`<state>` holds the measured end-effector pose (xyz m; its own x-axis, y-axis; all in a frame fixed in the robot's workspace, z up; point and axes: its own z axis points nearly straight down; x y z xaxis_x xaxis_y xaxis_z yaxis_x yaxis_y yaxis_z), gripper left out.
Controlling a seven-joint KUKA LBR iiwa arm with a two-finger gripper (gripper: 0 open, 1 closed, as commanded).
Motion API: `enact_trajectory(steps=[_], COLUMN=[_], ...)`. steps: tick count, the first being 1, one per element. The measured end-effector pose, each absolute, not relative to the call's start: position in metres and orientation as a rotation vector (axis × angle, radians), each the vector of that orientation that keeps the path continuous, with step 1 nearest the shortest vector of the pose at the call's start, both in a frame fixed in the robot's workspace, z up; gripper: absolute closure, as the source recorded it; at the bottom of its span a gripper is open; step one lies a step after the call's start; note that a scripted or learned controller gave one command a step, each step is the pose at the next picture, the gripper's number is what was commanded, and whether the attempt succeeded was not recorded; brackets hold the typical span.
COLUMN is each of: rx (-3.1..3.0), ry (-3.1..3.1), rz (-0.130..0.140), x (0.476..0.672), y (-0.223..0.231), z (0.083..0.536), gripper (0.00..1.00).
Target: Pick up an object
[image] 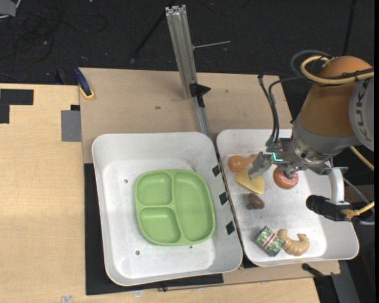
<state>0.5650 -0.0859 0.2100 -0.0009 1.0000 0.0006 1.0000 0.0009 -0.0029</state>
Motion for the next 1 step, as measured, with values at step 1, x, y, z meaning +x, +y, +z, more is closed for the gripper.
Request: enact_trajectory(steps=[1], rx=[-2.219], ry=[-2.221], rz=[0.001], x=[0.5653], y=[-0.086], z=[0.2105], gripper=[0.0])
